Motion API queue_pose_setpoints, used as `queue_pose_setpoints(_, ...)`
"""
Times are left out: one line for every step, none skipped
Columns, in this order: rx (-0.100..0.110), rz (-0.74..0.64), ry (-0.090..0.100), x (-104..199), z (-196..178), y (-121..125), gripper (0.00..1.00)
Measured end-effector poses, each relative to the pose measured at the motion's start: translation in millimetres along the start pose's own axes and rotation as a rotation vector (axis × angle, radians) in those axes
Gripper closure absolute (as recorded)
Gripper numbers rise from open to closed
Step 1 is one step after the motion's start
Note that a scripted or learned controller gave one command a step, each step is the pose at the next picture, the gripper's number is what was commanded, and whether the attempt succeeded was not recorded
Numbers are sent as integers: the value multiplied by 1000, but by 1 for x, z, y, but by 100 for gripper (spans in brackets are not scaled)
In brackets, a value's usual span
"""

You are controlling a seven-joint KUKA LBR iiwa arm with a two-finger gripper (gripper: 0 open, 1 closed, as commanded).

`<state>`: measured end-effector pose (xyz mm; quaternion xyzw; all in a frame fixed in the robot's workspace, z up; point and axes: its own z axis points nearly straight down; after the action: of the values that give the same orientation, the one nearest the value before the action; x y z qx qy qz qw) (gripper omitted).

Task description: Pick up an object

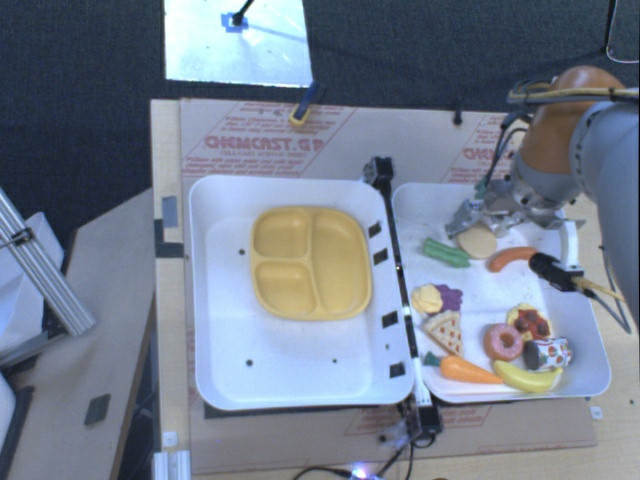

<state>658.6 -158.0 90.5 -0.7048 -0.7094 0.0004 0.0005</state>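
Gripper hangs low in the right bin, right over a tan cookie-like toy; grasp attempt seems underway, and a lift would test it

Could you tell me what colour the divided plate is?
Yellow; the divided plate shows in the camera view.

Arm cut off at right edge. Gripper fingertips masked against tan biscuit; opening indeterminable. Small can label too small to read.
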Motion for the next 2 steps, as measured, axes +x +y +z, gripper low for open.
queue_pose_setpoints(-9,-2,-2,-1,-16,3,100)
queue_pose_setpoints(-5,2,-1,-4,-58,5,100)
